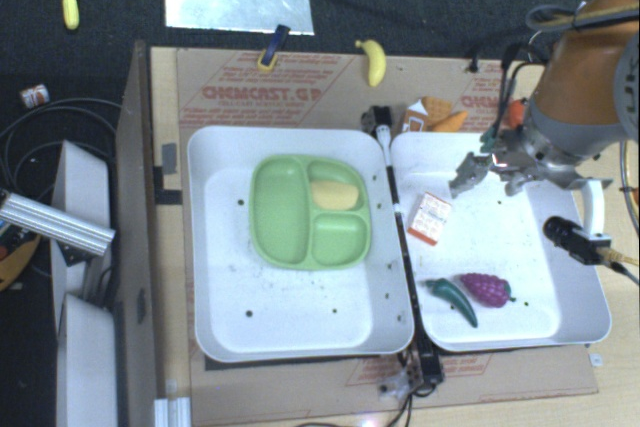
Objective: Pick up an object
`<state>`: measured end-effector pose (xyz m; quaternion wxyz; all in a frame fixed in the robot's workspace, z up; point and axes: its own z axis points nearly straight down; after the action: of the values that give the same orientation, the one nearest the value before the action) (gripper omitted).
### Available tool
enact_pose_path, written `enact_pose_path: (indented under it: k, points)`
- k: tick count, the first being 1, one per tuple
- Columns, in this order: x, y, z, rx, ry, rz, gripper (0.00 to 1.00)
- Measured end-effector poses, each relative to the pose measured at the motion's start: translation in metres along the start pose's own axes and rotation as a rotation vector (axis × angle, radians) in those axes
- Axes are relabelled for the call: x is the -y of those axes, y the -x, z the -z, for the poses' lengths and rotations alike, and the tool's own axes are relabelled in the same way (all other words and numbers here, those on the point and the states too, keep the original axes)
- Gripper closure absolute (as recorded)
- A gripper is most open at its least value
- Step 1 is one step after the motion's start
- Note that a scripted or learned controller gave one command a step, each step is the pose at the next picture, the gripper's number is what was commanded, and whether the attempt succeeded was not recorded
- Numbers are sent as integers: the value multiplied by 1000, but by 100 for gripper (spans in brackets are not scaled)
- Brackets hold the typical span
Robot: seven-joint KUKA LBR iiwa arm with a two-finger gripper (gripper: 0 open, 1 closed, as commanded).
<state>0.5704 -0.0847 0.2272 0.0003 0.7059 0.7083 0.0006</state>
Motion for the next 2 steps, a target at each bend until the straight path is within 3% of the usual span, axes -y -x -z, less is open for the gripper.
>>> enact_pose_path:
  k: [1, 2]
  points:
    - [69, 17, -148, -2, -7, -6, 0]
    - [84, 86, -92, 4, 3, -8, 0]
